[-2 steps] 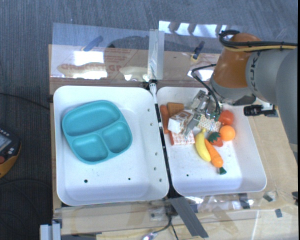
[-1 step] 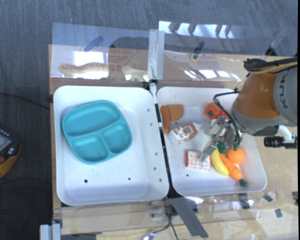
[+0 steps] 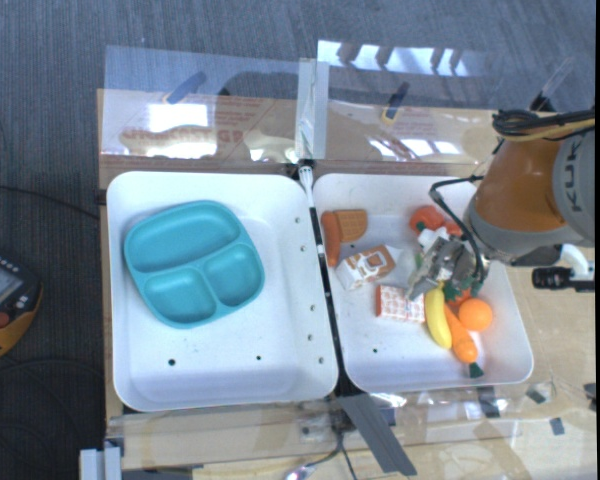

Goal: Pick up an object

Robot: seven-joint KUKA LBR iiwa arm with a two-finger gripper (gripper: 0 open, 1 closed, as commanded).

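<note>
Gripper (image 3: 435, 273) hangs low in the right bin (image 3: 360, 363); whether it grips anything cannot be told. Going leftward-first: one teal divided plate (image 3: 193, 261) fills the left bin (image 3: 220, 378), margins free. One brown block (image 3: 344, 227), two small cartons (image 3: 368, 265), one banana (image 3: 437, 318), one orange (image 3: 474, 314) crowd the right wall.

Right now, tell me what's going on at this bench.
The grey and orange arm reaches in from the right and has its gripper low in the right bin, among the toy food: a banana, an orange, a carrot and a red piece. Nothing can be seen held between its fingers. To the left lie a small house-shaped toy, a brown cup-like piece and a red-and-white packet. The left bin holds a teal divided plate.
</note>
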